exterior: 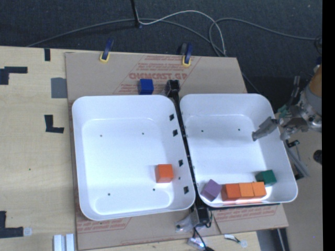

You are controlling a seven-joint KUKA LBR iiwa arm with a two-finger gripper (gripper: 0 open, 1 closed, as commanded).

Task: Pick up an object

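Writing: red print on the cardboard sheet under the bins reads roughly "CHEMCAST GP"; it runs upside down from this angle and part of it is covered by a blue block and a black clip, so the full wording can't be made out.
Left bin: one orange cube sits alone on the floor, toward the near right corner, apart from the walls.
Right bin: a cluster along the near wall. Purple block at the left end, then a long orange block just beside it, and a green block at the far right, touching or nearly touching the orange one.
Gripper: reaching in over the right bin's right edge, up above the floor, well apart from the cluster of blocks.
Fingers: one grey finger points left into the bin; how far apart they are can't be told from here, and nothing is seen between them.
Arm: grey wrist with an orange band at the frame's right side.
Outside the bins: the blue block rests on the cardboard behind the left bin, with the black clip just beside it at the seam.
Clamps: two blue-and-yellow clamps pin the cardboard's far edge.
Around: cables trail over the dark floor beyond the bench; black tape marks dot its left side.
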